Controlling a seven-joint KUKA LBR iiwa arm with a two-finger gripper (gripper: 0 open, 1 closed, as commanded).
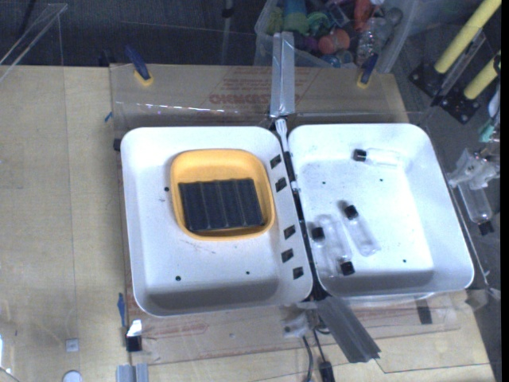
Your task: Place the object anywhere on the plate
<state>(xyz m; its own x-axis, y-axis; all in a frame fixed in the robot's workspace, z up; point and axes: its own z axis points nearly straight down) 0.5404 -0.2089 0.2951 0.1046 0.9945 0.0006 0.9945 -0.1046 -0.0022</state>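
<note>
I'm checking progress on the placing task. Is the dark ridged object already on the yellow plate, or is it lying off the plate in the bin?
On the plate. The dark ridged object lies flat inside the yellow plate, whose rim shows all around it, in the left bin.

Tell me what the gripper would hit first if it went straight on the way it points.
Probably the right bin's outer rim, or the bench just beyond it: the gripper hangs over that edge, pointing down. Depth is unclear from this slant.

yellow plate (183,165), dark ribbed object (220,204); white bins (143,213), tan bench (56,213)
</note>
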